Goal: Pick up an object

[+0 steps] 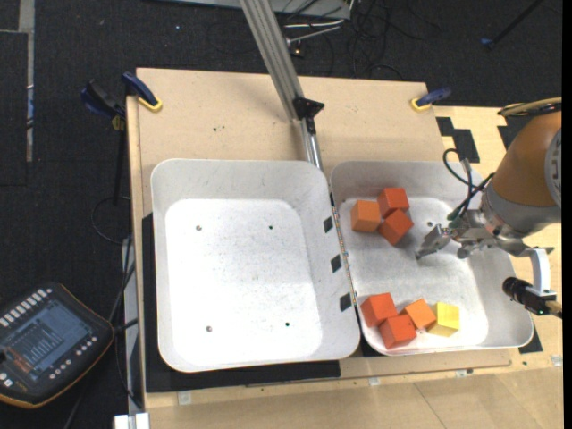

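My gripper (440, 241) hangs low over the middle of the right bin (500, 329), reaching in from the right. Just to its left lie three blocks in a cluster: an orange one (365, 214), a red-orange one (393, 200) behind it and another red-orange one (397, 228) closest to the gripper, a small gap away. Along the bin's front edge sit two red-orange blocks (379, 307) (399, 331), a small orange block (420, 314) and a yellow block (447, 318). I see nothing held in the gripper.
The left bin (179, 186) lies beside the right one, their rims meeting at the centre. A metal pole (273, 43) slants down from the top to the bins' shared back edge. A teach pendant (45, 338) rests on the floor at lower left.
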Tool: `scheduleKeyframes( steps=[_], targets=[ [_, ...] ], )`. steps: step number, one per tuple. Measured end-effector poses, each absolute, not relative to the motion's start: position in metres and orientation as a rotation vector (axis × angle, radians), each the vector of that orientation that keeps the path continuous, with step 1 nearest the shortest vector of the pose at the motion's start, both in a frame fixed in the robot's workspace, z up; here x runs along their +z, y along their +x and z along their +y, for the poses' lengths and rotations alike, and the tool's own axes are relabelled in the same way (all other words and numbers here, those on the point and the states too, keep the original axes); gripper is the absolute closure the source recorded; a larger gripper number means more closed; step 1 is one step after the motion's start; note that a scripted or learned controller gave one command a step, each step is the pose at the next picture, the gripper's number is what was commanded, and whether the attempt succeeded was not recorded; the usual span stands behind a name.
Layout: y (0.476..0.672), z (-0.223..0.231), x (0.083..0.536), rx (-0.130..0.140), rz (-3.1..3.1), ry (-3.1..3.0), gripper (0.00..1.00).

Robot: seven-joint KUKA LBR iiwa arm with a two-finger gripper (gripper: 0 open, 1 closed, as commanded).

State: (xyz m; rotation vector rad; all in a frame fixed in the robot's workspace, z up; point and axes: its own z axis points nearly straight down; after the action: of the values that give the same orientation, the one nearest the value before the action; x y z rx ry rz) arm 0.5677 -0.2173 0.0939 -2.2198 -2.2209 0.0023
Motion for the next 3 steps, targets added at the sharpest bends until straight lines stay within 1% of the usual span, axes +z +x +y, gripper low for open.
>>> scheduleKeyframes(
  steps=[1, 2, 3],
  targets=[
    [0.569, -0.218, 0.106, -0.001, -2.224, -2.223, 1.00],
    [0.566, -0.213, 0.167, -0.004, -2.229, -2.223, 1.00],
    [0.571, -0.209, 0.230, -0.005, -2.232, -2.223, 1.00]
  ],
)
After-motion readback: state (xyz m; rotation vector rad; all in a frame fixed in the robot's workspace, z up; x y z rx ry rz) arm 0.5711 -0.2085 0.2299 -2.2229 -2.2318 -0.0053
